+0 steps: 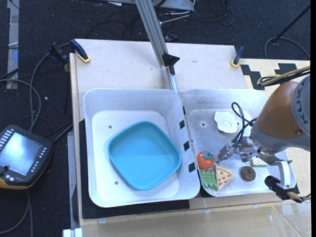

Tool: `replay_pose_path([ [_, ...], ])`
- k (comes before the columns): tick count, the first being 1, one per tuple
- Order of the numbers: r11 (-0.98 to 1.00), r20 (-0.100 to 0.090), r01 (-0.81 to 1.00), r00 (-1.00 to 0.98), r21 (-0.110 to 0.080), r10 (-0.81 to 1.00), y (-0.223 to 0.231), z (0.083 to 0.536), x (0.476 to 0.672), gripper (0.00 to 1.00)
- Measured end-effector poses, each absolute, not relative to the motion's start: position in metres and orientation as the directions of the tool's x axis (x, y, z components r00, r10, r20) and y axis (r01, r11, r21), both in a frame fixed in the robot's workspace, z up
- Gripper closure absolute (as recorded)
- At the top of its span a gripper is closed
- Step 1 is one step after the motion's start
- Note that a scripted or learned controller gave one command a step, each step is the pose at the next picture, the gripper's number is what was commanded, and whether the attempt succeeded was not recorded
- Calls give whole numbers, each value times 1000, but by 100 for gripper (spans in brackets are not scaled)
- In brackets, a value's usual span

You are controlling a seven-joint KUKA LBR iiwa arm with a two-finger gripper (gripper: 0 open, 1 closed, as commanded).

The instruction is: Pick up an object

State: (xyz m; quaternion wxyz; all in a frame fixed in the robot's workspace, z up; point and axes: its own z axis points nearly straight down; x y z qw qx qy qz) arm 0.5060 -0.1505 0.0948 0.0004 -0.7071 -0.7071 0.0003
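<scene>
From my seat I see a pale wooden table (123, 68) on a dark carpeted floor (39, 23) strewn with black cables. Yellow-tipped clamps sit at its far left corner (81, 56) and far right corner (236, 58). A grey metal pole (155, 31) slants in from the far side and ends between the two bins. A teach pendant (19, 154) with a lit screen lies on the floor to the left.

The left bin (94, 107) holds a blue square dish (144, 154). The right bin (202, 107) holds several small things: a white flat piece (226, 122) at its far side, a red tomato (205, 159) near the divider, a green-and-orange toy slice (216, 177) just nearer than the tomato, and a brown round piece (247, 173) to the right of those.

The arm (281, 117) reaches in from the right, its orange band over the right bin's right edge, wrist angled down and leftward. The gripper (228, 152) hangs low in the right bin, just right of the tomato. I cannot tell whether the fingers are spread or closed, and I see nothing between them.
</scene>
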Motion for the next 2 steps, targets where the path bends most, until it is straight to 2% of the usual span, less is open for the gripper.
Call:
replay_pose_path([
  [1,0,0,1000,0,2,1000,-151,106,507,100],
  [2,0,-1,1000,0,4,1000,-158,164,512,100],
])
